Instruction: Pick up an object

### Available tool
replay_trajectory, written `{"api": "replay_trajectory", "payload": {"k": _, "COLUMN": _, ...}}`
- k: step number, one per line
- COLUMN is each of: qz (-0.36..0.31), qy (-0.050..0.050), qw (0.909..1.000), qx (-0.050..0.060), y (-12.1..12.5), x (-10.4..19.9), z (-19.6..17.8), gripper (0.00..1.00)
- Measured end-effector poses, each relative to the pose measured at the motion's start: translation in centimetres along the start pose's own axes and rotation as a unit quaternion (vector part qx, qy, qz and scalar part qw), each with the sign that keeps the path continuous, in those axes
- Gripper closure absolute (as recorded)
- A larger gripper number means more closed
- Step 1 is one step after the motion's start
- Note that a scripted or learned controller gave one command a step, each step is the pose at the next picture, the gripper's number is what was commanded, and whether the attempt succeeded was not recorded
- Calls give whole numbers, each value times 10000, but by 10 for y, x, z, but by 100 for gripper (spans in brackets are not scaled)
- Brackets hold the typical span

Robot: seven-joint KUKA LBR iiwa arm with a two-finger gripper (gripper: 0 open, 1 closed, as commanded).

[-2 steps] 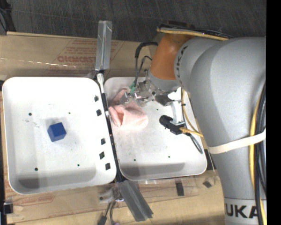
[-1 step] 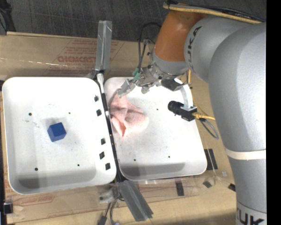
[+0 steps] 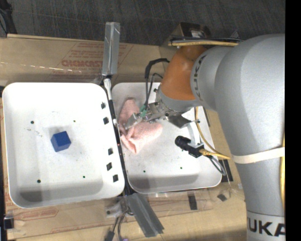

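A pink crumpled cloth (image 3: 135, 127) lies in the right bin (image 3: 165, 177), against its left wall. My gripper (image 3: 139, 116) reaches in from the right and sits low on the cloth's middle, with the pink fabric bunched around its tips. A blue cube (image 3: 60, 140) rests in the left bin (image 3: 20, 99), left of centre, far from the gripper.
The grey arm with its orange band (image 3: 178, 82) covers the right bin's far right part. A black cable connector (image 3: 188, 145) hangs over the right bin's floor. A divider with black clips (image 3: 112, 139) separates the bins. Cardboard lies under both bins.
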State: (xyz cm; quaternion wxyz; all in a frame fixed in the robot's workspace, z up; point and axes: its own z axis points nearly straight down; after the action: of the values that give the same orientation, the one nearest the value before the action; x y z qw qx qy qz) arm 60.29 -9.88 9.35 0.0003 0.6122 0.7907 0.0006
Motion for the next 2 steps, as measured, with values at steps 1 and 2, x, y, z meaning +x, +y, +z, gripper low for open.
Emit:
{"api": "replay_trajectory", "payload": {"k": 1, "qz": -194, "qy": -6, "qw": 9998, "qx": 6, "y": 29, "x": -65, "z": -41, "gripper": 0}}
{"api": "replay_trajectory", "payload": {"k": 2, "qz": -730, "qy": -1, "qw": 9973, "qx": -1, "y": -7, "x": -54, "z": -1, "gripper": 0}}
